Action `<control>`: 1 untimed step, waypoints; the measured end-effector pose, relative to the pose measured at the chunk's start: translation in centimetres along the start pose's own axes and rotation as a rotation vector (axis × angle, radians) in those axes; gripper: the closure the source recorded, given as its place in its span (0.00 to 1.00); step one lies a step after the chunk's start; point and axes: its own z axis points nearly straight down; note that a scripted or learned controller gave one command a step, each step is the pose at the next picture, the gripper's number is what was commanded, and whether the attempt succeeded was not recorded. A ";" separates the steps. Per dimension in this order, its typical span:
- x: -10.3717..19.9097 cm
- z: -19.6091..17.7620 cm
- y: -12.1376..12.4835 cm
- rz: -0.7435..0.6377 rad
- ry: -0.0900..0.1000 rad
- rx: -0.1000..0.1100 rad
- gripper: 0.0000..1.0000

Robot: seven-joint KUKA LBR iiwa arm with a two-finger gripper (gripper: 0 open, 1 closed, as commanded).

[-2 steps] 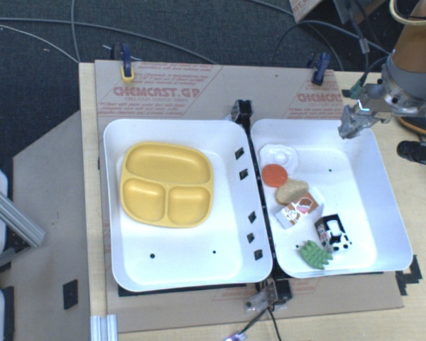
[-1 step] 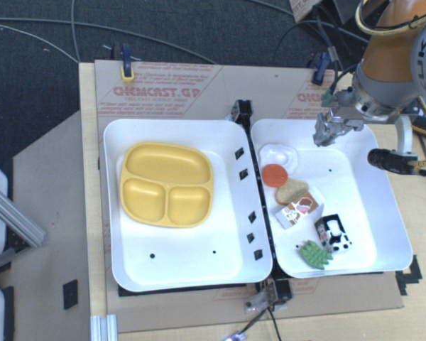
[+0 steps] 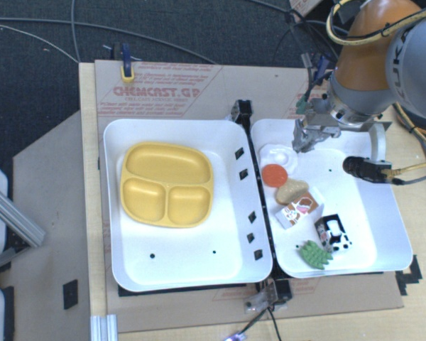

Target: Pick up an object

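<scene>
**Claw hangs over right bin, toys lie below it**

The worktop (image 3: 163, 84) is a big tan board w/ red print on it. Two white bins sit on it side by side, touching in the middle.

The arm (image 3: 383, 48) comes in from the right. It is grey w/ a big orange part near the wrist.

The left bin (image 3: 121, 261) has a yellow tray (image 3: 167, 184) in it. The tray has 3 parts: one long part at the top, two small ones below.

The right bin (image 3: 383, 219) has the small toys. The claw (image 3: 305, 139) is at the far left part of this bin, pointing down. Can't tell if it is open or shut, and nothing shows in its grip.

Just below the claw lies a white round thing (image 3: 275, 153), hard to make out. Next to that is a red-orange disc (image 3: 274, 175). A tan lump (image 3: 292, 190) touches the disc on its near side. A small red & white block (image 3: 299, 210) sits just under the lump. Nearer the front edge is a black & white toy (image 3: 333, 232), and a green spiky toy (image 3: 314, 254) lies right beside it.

A blue & yellow clamp (image 3: 127, 62) grips the far edge of the worktop.
</scene>
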 end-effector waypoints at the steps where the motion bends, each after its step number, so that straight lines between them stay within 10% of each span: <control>1: 5.5 1.1 0.2 -0.001 0.000 0.000 1.00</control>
